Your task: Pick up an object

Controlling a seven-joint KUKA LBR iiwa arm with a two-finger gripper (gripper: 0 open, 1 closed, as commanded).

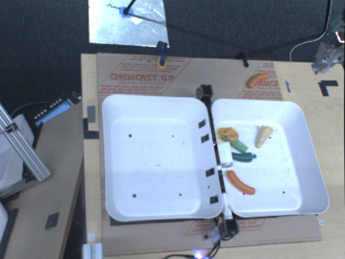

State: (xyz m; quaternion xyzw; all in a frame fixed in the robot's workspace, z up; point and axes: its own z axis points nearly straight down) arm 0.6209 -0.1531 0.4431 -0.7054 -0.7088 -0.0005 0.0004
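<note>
The right bin [302, 144] holds several small objects near its left wall. An orange pretzel-shaped piece [227, 134] lies beside a green pepper-like piece [239, 145]. Below them are a small white block [225, 157] and a dark green piece [244, 157]. An orange sausage [240, 182] lies slantwise lower down. A beige cone [263, 135] rests apart, toward the bin's middle top.
The left bin [116, 144] sits next to the right one, joined by a black hinge strip [214, 150]. Another orange sausage [257, 80] lies on the cardboard behind the right bin. A yellow clamp [161, 55] and foil sheet [129, 15] are at the back.
</note>
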